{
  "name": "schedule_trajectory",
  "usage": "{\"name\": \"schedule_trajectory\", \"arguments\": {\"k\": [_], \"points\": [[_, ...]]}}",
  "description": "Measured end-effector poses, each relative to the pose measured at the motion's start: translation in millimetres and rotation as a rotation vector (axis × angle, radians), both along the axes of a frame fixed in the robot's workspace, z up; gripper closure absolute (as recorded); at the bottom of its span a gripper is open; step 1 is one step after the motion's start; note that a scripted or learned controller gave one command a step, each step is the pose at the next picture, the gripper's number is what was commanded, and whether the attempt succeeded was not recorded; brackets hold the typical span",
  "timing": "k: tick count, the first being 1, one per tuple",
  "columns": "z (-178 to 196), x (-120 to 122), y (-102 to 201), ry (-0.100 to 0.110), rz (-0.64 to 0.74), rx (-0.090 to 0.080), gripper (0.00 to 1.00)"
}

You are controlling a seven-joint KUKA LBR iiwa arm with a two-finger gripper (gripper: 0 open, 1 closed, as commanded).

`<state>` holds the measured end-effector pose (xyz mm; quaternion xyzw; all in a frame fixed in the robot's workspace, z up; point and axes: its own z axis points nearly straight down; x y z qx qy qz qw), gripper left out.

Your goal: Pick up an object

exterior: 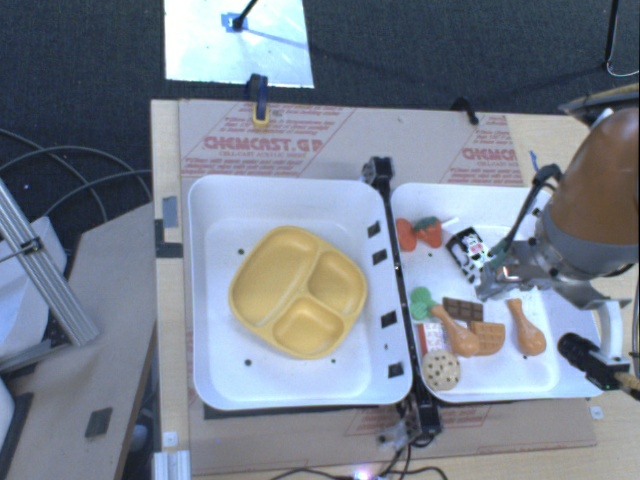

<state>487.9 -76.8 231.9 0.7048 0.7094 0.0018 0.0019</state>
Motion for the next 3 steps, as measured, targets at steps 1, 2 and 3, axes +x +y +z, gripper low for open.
{"name": "schedule_trajectory", "arguments": {"k": [1,2,3], "points": [[-12.7,-0.3,41.8,0.003,0.001,0.001,1.00],[-1.6,1.0,39.9,-0.001,0.001,0.001,1.00],[-15.9,2.0,77.4,0.005,0.001,0.001,1.00]]}}
